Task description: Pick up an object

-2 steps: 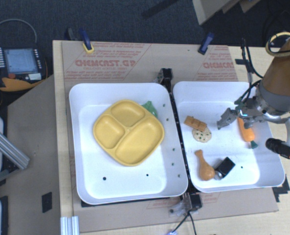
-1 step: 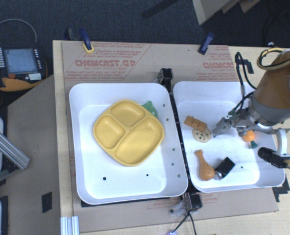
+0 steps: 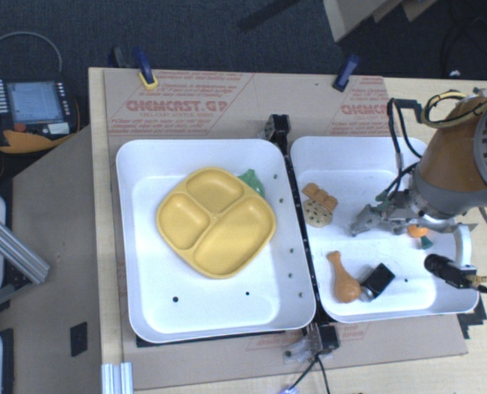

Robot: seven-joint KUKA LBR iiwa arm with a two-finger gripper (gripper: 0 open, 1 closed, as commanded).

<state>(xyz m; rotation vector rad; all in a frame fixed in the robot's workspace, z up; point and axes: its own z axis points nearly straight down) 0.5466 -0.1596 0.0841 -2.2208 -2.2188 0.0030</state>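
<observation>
1. Closest to the camera, the counter [image 3: 227,359] is showing its front edge, with a cable and a small clamp poking out right under the spot where the two bins meet

2. In the right bin [image 3: 407,306], near its front wall, a tan drumstick-shaped toy [image 3: 343,277] is lying with its fat end toward the front. A small black block [image 3: 378,279] is sitting just beside it on the right, tilted, looking like it's touching or nearly touching the fat end

3. A bit further back in that same bin, the hand [image 3: 360,222] is hanging low over the white floor, and its grey fingers are looking spread apart with nothing between them. The arm [image 3: 461,158] is reaching in from the right, orange band and all. There's a little orange-and-green piece [image 3: 421,232] lying right under the wrist, partly hidden

4. Left of the hand, close to the divider, a brown biscuit-like piece [image 3: 318,195] is resting against a round speckled cookie [image 3: 316,213]. Both are apart from the fingers

5. Over in the left bin [image 3: 144,302], a yellow divided plate [image 3: 217,221] is sitting around the middle, and something green [image 3: 252,182] is peeking out from behind its far right edge

6. Furthest back, the cardboard sheet is being held by a yellow-tipped clamp [image 3: 147,76] and a blue clamp [image 3: 345,72]
</observation>
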